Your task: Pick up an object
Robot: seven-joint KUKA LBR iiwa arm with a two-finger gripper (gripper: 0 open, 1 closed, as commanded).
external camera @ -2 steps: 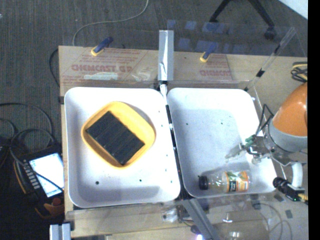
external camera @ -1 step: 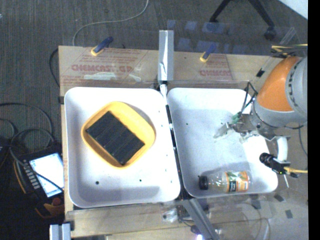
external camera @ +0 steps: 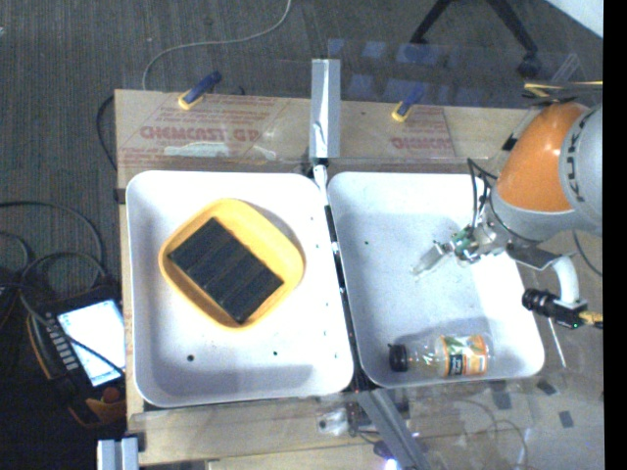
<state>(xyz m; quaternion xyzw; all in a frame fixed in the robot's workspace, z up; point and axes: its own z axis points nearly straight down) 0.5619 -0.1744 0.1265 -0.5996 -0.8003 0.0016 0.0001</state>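
White plastic bins sit side by side on the bench, and nothing in either has yet been lifted. The right bin (external camera: 372,292) holds a clear plastic bottle (external camera: 439,353) with a dark cap and an orange label, lying on its side near the bin's front edge. The left bin (external camera: 147,360) holds a yellow dish (external camera: 232,260) carrying a dark ribbed rectangular insert, resting flat. The gripper (external camera: 431,258) hangs over the middle of the right bin, well apart from the bottle and with nothing visible between its fingers; whether they stand apart or together cannot be told at this size. The grey arm with its orange band (external camera: 539,169) enters from the right. Judgement: the task is at an early stage, with approach, closure and lift all outstanding, and the bottle is the nearest candidate. Surface: the bins rest on a cardboard sheet (external camera: 216,135) over the bench, held by clamps at the rear edge. Room: dark carpet, loose cables, a handheld control pendant (external camera: 78,346) on the floor at the left, and a chair base at the top.
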